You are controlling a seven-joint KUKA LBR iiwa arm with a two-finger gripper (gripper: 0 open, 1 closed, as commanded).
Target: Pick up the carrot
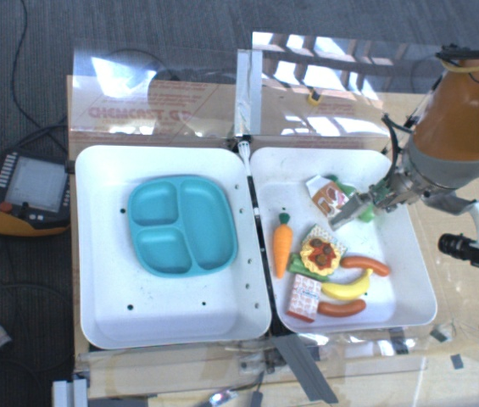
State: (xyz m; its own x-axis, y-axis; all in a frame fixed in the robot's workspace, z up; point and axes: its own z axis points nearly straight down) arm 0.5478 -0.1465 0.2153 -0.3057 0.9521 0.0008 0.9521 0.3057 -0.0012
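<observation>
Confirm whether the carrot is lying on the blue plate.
No, the carrot lies in the right bin near its left wall, while the blue plate sits in the left bin.

Arm reaching in from right — claw (349,213) low, angled left.

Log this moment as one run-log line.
task: pick up carrot | carrot: lying in right bin, left side, untouched | gripper: over same bin, right of carrot, holding nothing visible | step: grasp not yet made
</observation>
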